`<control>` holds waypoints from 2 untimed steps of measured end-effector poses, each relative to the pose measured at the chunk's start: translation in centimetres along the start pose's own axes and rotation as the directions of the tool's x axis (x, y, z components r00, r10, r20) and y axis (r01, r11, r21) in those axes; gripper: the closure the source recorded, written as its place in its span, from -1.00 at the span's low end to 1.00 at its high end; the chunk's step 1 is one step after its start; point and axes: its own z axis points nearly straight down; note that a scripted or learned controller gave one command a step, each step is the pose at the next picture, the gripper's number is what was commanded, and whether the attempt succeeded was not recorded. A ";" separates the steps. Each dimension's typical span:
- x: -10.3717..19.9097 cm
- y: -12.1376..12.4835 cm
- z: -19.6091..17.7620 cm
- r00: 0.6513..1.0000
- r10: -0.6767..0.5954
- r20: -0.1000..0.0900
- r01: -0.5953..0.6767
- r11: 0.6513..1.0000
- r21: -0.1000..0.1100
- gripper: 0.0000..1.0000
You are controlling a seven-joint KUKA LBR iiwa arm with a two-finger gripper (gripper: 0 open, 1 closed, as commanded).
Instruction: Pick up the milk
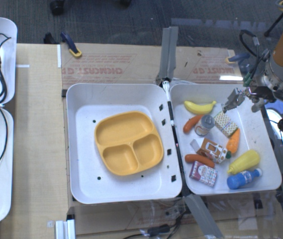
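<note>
Two shallow white bins (76,133) sit side by side on a brown bench. One holds a yellow plastic plate with three parts (129,142). The small brown and white milk carton (215,150) lies on its side in the other bin, among the toy food. The grey metal pincer (233,102) hangs above that bin's far edge, fingers spread apart and gripping nothing. I think it must come nearer and go lower.

Dark grey carpet floor (131,19) behind a cardboard-covered bench (111,66), chair castors (57,5) above.
</note>
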 end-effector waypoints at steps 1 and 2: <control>0.2 -2.8 3.8 1.000 0.031 0.000 -0.031 1.000 0.000 -1.00; -0.3 -3.5 15.6 0.999 0.052 0.000 -0.052 0.999 -0.014 -1.00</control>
